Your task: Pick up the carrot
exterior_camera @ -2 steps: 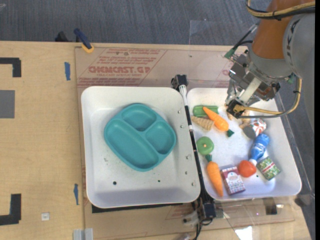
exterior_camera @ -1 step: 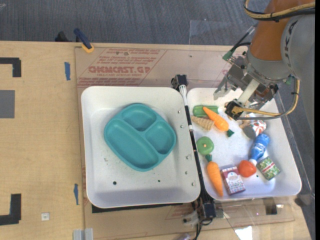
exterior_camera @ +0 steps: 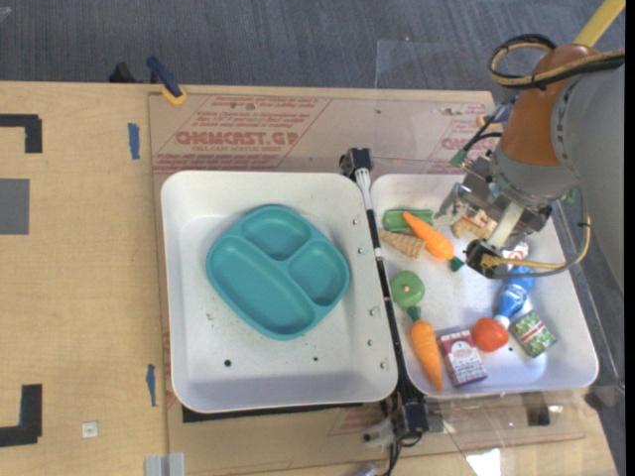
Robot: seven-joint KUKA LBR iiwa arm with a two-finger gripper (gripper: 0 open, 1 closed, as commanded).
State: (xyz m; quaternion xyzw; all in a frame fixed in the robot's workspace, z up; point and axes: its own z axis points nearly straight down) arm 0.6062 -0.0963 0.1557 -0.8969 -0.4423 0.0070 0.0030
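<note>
Crowded right bin [exterior_camera: 580, 360]: carrot [exterior_camera: 428, 235] lies tilted near its left wall, toys packed beside it. My end effector [exterior_camera: 486, 228] hangs just right of it, arm slanting in; finger spread unclear.

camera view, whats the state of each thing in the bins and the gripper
upper carrot: lying slantwise, free
lower carrot: lying flat by the bin's near wall
teal divided plate: upright in the left bin, nothing on it
blue bottle: lying on its side
red carton: lying flat
gripper: low over the right bin, holding nothing visible
</note>
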